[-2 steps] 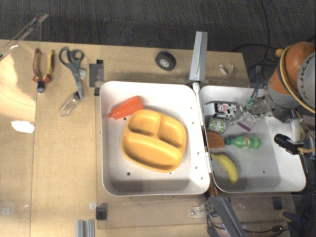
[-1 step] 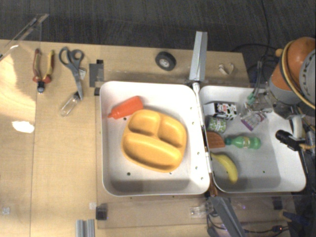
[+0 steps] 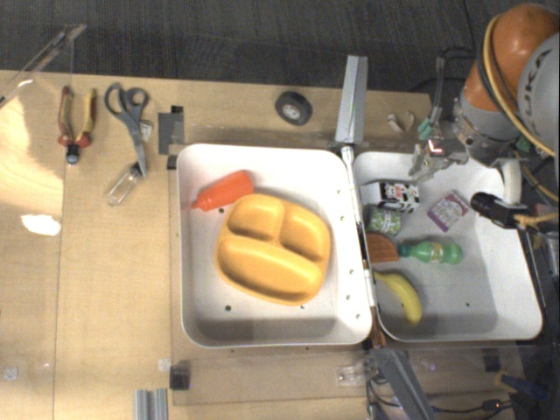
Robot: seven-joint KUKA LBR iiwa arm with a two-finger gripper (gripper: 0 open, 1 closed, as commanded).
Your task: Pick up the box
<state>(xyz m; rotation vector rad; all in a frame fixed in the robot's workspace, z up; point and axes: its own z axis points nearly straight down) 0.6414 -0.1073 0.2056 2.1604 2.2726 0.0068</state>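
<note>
Hovering hand point(image 3: 426, 157) above right bin point(image 3: 516, 313), box point(image 3: 448, 210) nearby

We see a yellow tray point(image 3: 274, 250) and orange carrot point(image 3: 222, 190) in the left bin point(image 3: 197, 322), scissors point(image 3: 131, 125), pliers point(image 3: 74, 122), tape roll point(image 3: 294, 108) on the worktop point(image 3: 87, 304)

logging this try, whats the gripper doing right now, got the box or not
Gripper: at the far edge of the right bin, nothing seen between its fingers; open or shut cannot be told. The box lies in the bin, apart from it.
</note>
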